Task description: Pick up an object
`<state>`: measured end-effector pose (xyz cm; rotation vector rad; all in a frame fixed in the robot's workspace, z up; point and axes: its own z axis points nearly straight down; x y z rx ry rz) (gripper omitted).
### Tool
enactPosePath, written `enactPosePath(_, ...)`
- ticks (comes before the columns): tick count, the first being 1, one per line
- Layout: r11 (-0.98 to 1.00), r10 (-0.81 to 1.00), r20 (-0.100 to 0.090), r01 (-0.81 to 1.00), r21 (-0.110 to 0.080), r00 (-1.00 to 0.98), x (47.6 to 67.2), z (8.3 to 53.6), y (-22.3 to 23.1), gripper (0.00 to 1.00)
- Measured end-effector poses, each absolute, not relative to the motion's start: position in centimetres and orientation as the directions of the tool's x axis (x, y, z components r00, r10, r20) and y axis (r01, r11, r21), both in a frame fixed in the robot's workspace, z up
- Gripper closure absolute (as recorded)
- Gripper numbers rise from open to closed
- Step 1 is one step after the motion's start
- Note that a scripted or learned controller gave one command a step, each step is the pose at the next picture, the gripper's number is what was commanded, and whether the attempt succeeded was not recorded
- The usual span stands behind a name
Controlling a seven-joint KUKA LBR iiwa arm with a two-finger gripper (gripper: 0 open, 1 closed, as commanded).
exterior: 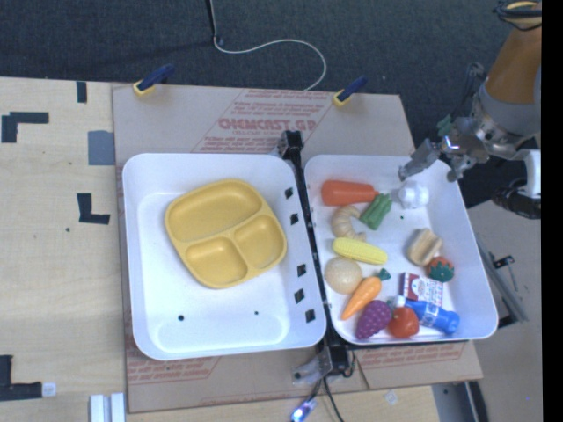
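Two shallow glossy white bins sit side by side on a cardboard sheet on the wooden counter (53,236). The left bin (145,323) holds a smooth yellow plastic plate (226,231) with three compartments, lying flat. The right bin (475,280) is full of toy plastic food: a long orange carrot (347,192) at the far end, a green pepper-ish piece (378,210) just beside it, a bumpy yellow corn cob (359,251), a smaller carrot (362,295), knobbly purple grapes (373,318), a round red tomato (404,323) and a blue-and-white bottle (433,314) near the front corner. There's also a small rounded white object (412,195) near the far right of that bin.

The arm comes in from the right, orange band up top, wrist angled down-left over the bin's far right corner. The hand (431,161) has its two fingers spread apart with nothing between them. One fingertip hangs just above and beside the white object; can't tell if it's touching.
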<state>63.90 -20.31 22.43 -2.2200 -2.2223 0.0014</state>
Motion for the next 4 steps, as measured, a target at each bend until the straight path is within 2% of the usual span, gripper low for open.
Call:
enactPosePath(1, 0.001, 1.0, 0.006, 1.0, -0.015, -0.001, 56.3, 13.4, -15.1, 0.0)
enactPosePath(2, 0.004, 1.0, 0.001, 1.0, -0.003, -0.004, 55.4, 8.2, -10.7, 0.0)
enactPosePath(3, 0.001, 1.0, -0.001, 1.0, 0.0, -0.001, 55.5, 9.5, -10.9, 1.0)
enactPosePath(4, 0.008, 1.0, 0.003, 1.0, -0.001, -0.008, 49.7, 18.9, -2.3, 1.0)
